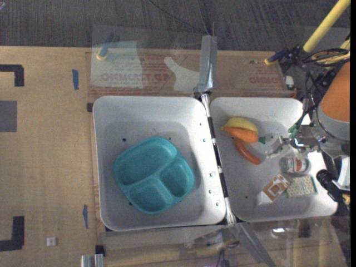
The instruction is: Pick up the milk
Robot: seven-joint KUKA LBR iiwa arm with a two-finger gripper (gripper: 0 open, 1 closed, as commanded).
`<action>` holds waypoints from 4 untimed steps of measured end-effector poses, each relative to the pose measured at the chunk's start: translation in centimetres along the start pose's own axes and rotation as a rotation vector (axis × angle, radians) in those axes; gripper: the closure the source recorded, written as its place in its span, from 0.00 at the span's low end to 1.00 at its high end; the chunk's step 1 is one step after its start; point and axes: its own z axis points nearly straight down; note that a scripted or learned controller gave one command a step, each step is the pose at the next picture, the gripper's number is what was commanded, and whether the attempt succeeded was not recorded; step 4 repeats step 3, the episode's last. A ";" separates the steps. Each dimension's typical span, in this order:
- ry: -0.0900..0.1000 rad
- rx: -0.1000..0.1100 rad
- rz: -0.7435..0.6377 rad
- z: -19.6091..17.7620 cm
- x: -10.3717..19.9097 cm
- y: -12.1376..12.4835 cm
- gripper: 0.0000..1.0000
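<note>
So the milk [275, 188] is a small carton with an orange-brown and white front, lying tipped over in the lower middle of the right bin [245, 204]. Right next to it, toward the right edge of the frame, sits a little pale square packet [301, 186] with a speckled pattern, just about touching the carton. A small can [293, 164] with a red label lies just above those two.

The gripper [276, 146] hangs over the upper right part of that same bin, coming in from the right with the orange band of the arm [337, 102] at the frame edge. Honestly I can't tell whether the jaws are apart or together, too much metal clutter there. Nothing is visibly held, and the milk is apart from it, lower in the bin.

Left of the gripper are a yellow banana [242, 123], an orange carrot [242, 134] and a sausage-looking orange thing [247, 151]. The left bin [105, 149] holds a teal divided plate [154, 174].
</note>
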 end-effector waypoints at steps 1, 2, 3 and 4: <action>-0.001 -0.010 -0.265 10.7 -0.7 -3.5 0.00; -0.007 -0.023 -0.256 9.4 -1.1 -3.1 1.00; -0.002 -0.003 -0.367 1.1 7.4 -3.6 1.00; -0.002 -0.003 -0.367 1.1 7.4 -3.6 1.00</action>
